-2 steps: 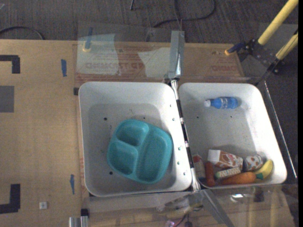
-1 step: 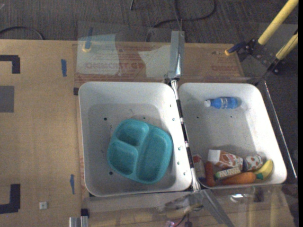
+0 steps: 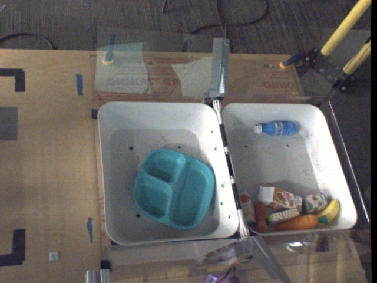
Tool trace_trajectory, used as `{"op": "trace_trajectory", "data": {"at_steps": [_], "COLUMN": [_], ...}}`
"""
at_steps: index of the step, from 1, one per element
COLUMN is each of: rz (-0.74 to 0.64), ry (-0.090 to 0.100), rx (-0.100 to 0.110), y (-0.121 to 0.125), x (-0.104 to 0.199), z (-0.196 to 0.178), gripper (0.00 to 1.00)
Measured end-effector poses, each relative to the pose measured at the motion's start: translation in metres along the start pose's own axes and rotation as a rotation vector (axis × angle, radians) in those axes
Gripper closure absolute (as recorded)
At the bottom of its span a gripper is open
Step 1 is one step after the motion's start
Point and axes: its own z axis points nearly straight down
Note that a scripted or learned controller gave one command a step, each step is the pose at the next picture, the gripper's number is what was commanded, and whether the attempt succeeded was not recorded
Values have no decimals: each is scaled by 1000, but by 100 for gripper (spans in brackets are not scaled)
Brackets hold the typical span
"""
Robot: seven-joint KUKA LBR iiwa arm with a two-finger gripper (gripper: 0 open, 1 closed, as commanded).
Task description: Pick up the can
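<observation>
A heap of small items lies in the near corner of the right bin [image 3: 330, 158]. Among them a small cylinder with a pale green and yellow label [image 3: 283, 216] lies on its side; it looks like the can, though it is too small to be sure. It rests between an orange carrot [image 3: 300, 222] in front and a red and white carton [image 3: 285, 200] behind. Close by to the right are a white piece with red spots [image 3: 316, 202] and a yellow banana [image 3: 331, 211].
A blue bottle [image 3: 277, 128] lies on its side at the far end of the right bin. A teal divided plate [image 3: 174, 187] sits in the left bin [image 3: 118, 128]. A small red and white bottle [image 3: 247, 206] leans at the wall between the bins. Yellow-handled tools [image 3: 347, 22] stand at the back right.
</observation>
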Motion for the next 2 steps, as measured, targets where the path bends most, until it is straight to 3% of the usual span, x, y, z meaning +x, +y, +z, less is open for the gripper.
{"op": "trace_trajectory", "data": {"at_steps": [1, 2], "rz": [-46, 8], "ry": [3, 1], "rx": [1, 0], "y": [-14, -14], "x": [10, 9], "z": [136, 112], "gripper": [100, 100]}}
